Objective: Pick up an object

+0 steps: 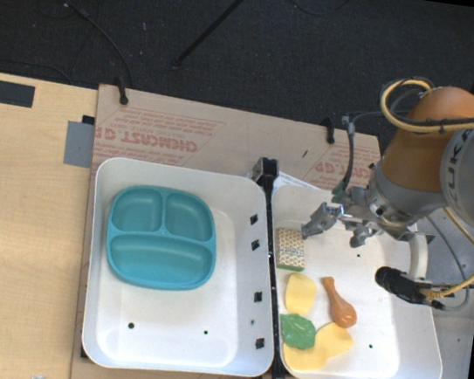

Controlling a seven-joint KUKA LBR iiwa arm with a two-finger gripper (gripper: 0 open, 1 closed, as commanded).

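Observation:
My gripper (pixel 339 228) hangs over the back part of the right bin (pixel 400 341), its two fingers spread apart and open with nothing between them. Just left of and below it lies a small patterned rectangular pad (pixel 290 248). Nearer the front lie a pale yellow piece (pixel 299 292), an orange drumstick-shaped toy (pixel 339 304), a green piece (pixel 297 330) and another yellow piece (pixel 326 345), clustered together.
The left bin (pixel 161 341) holds a teal divided plate (pixel 161 237). A black divider (pixel 266 268) runs between the bins. The arm's orange band (pixel 431 134) and cables rise at the right. A black part (pixel 404 285) of the arm juts over the right bin's edge.

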